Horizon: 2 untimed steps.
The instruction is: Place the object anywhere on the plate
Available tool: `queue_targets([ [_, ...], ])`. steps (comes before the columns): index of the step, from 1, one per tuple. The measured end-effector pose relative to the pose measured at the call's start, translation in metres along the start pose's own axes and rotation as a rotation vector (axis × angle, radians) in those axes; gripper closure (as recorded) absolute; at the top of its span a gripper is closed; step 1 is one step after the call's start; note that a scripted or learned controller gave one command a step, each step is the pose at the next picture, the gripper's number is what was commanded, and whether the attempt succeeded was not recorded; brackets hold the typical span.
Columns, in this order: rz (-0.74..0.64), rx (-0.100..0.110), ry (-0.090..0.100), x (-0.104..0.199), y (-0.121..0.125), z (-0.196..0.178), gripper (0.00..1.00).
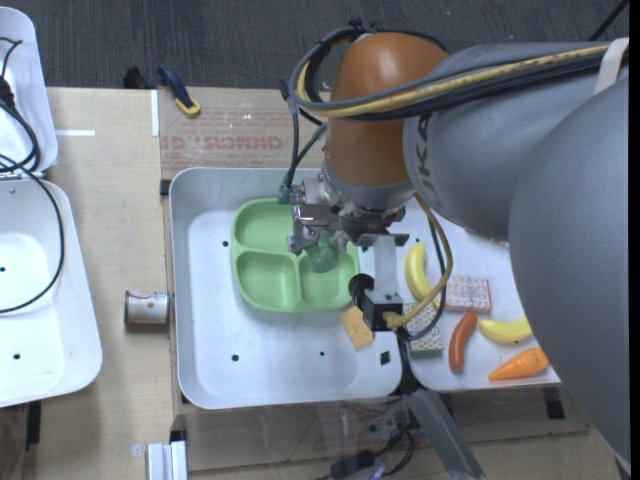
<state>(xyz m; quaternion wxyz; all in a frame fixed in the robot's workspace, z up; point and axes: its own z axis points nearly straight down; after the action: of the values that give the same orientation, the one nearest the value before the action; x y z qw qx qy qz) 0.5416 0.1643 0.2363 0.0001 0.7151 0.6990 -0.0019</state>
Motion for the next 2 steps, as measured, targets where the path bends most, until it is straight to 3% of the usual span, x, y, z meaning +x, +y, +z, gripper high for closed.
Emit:
queue_targets([
  [1,0.0,0.0,0.0,0.0,0.0,0.0,0.0],
  [2,-0.224,0.003,0.0,-0.005,-0.046,0.081,0.0],
])
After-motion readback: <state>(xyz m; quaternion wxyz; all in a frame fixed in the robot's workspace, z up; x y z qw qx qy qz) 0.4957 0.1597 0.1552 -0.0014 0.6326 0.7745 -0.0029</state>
